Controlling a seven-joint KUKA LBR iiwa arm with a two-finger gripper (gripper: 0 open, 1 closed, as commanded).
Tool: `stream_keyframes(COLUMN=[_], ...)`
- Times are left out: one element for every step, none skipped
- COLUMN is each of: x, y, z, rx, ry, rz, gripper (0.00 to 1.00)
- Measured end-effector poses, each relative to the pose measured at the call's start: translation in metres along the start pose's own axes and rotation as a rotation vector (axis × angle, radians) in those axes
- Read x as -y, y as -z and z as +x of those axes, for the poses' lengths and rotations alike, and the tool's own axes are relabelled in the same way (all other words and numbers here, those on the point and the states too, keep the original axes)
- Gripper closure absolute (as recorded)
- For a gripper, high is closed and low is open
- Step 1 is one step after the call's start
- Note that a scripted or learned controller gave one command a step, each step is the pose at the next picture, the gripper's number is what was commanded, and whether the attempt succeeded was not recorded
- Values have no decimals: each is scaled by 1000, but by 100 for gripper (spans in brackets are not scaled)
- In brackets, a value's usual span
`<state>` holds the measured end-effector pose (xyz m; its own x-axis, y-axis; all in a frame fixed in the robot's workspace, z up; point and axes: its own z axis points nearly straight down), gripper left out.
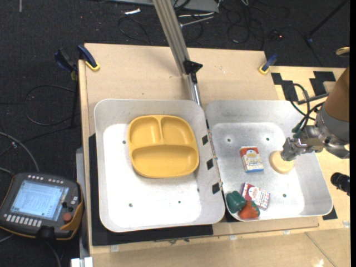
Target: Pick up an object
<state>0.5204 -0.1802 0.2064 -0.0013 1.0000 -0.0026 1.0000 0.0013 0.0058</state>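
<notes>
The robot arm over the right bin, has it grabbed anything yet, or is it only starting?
Nothing looks lifted yet. The gripper is low over the round tan piece in the right bin, seemingly going for it. The small carton, packet and red-green toy lie untouched. Gripping and lifting remain.

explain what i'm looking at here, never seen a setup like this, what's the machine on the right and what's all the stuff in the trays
This is one camera fixed above a bench, looking down at a slant. The machine at the right is a robot arm; its gripper sits over a pale round disc in the right bin. I can't tell whether it holds anything. That bin also has a small carton, a second packet and a red and green toy vegetable. The left bin holds a yellow divided plate. The screen device at lower left is a hand controller.
</notes>
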Motion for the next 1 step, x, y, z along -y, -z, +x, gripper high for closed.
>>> stream_keyframes(x=[-2], y=[25], z=[0], rx=[-1], ry=[1], rz=[1], gripper=[100])
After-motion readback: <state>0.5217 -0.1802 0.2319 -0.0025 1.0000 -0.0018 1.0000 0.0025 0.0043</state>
